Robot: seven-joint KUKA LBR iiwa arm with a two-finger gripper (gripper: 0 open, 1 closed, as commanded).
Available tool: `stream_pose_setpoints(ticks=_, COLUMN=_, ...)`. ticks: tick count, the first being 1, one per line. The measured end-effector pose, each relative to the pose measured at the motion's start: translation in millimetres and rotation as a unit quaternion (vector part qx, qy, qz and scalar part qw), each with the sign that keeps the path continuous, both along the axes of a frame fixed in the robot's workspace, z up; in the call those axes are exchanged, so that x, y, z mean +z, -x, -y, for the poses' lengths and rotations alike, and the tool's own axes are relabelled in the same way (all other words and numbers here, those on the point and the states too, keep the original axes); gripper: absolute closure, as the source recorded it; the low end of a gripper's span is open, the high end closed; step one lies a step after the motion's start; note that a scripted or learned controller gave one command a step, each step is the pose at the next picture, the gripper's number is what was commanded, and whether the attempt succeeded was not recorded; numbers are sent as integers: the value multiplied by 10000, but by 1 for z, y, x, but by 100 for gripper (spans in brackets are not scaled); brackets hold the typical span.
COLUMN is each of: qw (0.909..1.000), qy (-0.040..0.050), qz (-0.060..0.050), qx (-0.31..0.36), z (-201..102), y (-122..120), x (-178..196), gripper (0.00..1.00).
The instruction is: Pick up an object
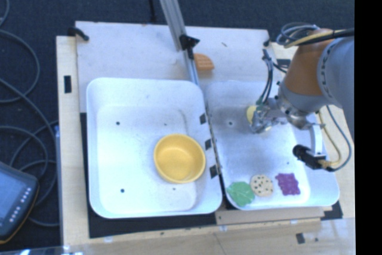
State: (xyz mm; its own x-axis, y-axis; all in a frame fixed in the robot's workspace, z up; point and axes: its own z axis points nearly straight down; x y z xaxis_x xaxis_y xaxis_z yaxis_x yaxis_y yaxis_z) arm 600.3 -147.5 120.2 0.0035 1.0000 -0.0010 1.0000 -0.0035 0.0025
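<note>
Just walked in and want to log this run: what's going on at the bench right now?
The grey arm reaches in from the right, its gripper low in the right bin, right at a small yellow object. Whether it grips it is unclear. A green piece, a cookie and a purple piece lie along that bin's near edge. The left bin holds a yellow bowl.

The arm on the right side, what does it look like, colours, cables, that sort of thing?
The arm is a thick, rounded grey tube with a broad orange band above the wrist. Thin cables loop over the orange section and more hang along the wrist, with a black fitting on its lower side. The claw is a small grey metal piece.
</note>
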Motion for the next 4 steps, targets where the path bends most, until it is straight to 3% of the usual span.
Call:
stream_pose_setpoints(ticks=3, qw=10000, qy=1, qz=21, qx=40, z=14, y=4, x=144, gripper=100)
stream_pose_setpoints(ticks=4, qw=10000, qy=-1, qz=-8, qx=44, z=-38, y=21, x=132, gripper=100)
